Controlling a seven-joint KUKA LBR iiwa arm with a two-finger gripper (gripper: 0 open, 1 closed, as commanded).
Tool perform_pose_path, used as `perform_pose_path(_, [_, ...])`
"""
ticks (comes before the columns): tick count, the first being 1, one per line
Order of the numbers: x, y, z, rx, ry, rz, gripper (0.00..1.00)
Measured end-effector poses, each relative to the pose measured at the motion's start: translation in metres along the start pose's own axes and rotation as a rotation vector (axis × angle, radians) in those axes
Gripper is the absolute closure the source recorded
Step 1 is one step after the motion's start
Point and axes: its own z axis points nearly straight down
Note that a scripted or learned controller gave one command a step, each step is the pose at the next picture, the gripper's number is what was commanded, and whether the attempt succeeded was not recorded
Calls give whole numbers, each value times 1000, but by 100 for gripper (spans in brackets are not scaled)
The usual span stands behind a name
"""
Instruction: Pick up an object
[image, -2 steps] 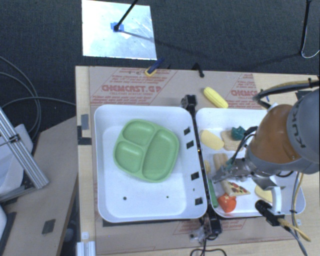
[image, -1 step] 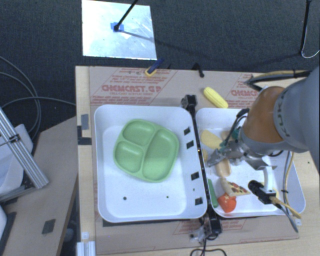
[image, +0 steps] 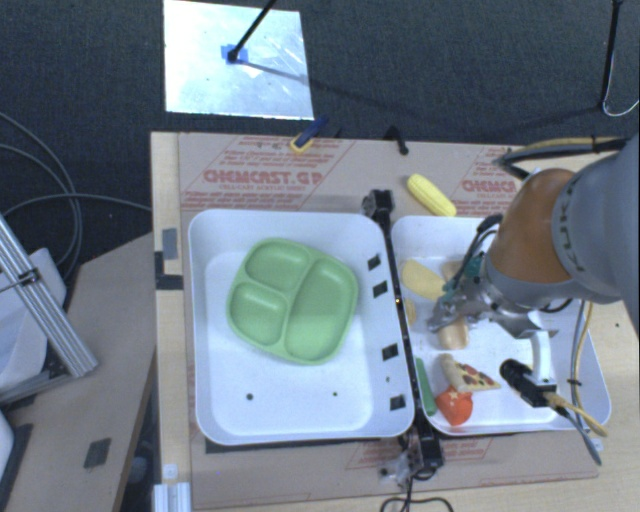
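Gripper (image: 450, 312): metal fingers low in the right bin (image: 580, 395), over pale food pieces; whether they are spread or pinched cannot be told.
Arm (image: 570, 245): grey, rounded, orange band above the wrist, reaching in from the right and bent downward.
Pale yellow piece (image: 420, 280): smooth, rounded, just left of the gripper.
Tomato (image: 455, 407): red, glossy, near the front wall.
Plate (image: 293, 300): green plastic, three compartments, in the left bin (image: 215, 400).
Corn (image: 431, 195): yellow, oblong, on cardboard behind the bins.

Bulky grey arm (image: 600, 225), orange band (image: 528, 232) — metallic gripper (image: 452, 308), dark cables
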Motion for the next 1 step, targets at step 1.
perform_pose_path(1, [52,63,-96,-13,1,-8,100])
